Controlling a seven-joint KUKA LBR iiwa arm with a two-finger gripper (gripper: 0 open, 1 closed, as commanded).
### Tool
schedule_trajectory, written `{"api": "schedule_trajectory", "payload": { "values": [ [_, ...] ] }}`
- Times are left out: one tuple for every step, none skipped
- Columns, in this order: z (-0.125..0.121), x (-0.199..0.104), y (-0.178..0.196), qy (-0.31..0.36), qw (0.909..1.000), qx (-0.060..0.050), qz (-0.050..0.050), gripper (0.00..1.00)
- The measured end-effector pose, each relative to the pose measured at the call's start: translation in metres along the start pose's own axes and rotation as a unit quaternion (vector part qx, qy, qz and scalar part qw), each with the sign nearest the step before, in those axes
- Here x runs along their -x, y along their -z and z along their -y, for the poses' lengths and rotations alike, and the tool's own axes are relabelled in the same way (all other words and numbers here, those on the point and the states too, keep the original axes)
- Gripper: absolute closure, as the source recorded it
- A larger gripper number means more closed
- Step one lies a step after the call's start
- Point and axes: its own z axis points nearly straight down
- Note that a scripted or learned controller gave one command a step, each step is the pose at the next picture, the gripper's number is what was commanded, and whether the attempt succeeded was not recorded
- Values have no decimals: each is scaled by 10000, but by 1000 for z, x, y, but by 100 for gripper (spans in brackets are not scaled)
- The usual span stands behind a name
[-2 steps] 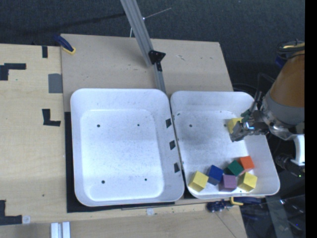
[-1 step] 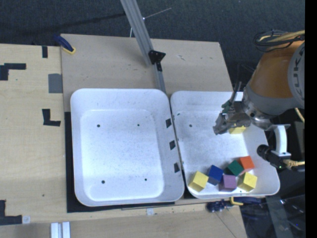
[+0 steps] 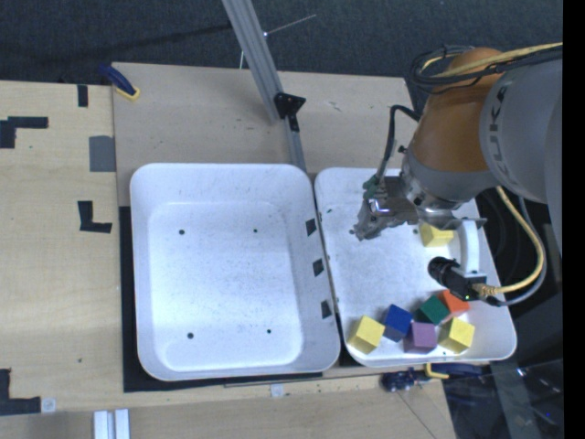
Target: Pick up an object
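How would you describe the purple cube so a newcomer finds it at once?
Start at the right bin, then go to the cluster of cubes in its near corner. The purple cube lies between the blue cube and a yellow cube, below the green cube; it is the only purple one.

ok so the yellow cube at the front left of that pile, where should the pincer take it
Come straight down on the yellow cube and close on its two free flat sides, probably the left and the near one's opposite pair, since the blue cube crowds its right. The pincer sits well behind it in the right bin.
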Motion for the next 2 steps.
{"api": "schedule_trajectory", "payload": {
  "values": [
    [-29,-52,4,-3,10000,6,-2,100],
    [-47,-101,-9,-9,10000,-3,5,100]
  ]
}}
